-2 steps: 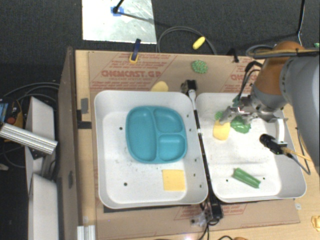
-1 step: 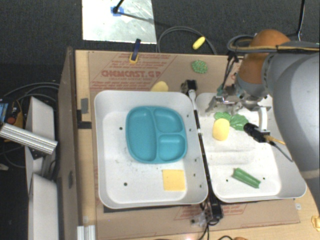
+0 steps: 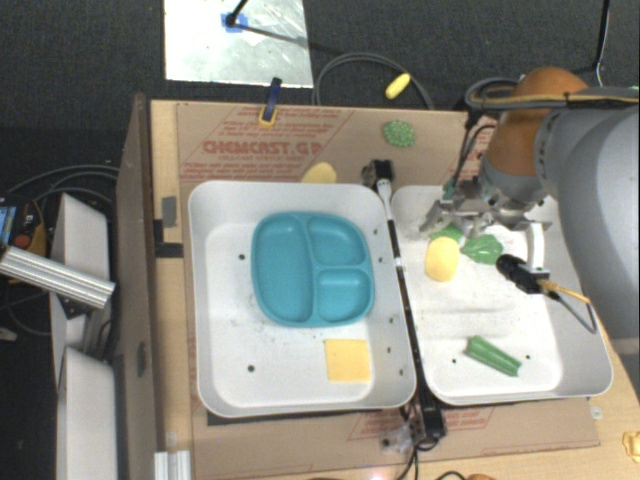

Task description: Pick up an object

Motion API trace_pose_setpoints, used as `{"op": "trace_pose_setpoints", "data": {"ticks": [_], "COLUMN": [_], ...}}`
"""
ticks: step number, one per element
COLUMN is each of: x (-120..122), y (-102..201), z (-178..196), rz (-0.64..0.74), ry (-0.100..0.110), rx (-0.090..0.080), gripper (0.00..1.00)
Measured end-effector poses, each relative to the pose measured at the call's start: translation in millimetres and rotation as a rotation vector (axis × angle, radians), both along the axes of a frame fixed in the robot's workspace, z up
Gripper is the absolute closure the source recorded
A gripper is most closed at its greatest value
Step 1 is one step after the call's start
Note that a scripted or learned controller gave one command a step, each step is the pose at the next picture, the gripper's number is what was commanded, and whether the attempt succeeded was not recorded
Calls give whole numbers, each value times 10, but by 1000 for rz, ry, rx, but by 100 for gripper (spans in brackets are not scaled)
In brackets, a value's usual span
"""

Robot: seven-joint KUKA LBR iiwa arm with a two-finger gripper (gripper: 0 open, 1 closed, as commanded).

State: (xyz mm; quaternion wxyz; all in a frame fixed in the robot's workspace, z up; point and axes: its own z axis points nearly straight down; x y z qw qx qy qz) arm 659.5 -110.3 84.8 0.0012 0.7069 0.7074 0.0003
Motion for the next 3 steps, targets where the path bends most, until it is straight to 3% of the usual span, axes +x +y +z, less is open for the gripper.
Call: {"op": "trace_pose_setpoints", "data": {"ticks": [1, 2, 3], "x": [-50, -109, -129], "y": [114, -50, 53], "z": [0, -1, -1], "rz": [4, -1, 4], "ry": [1, 0, 1], "rx": [0, -1, -1], "gripper": [0, 0, 0]}}
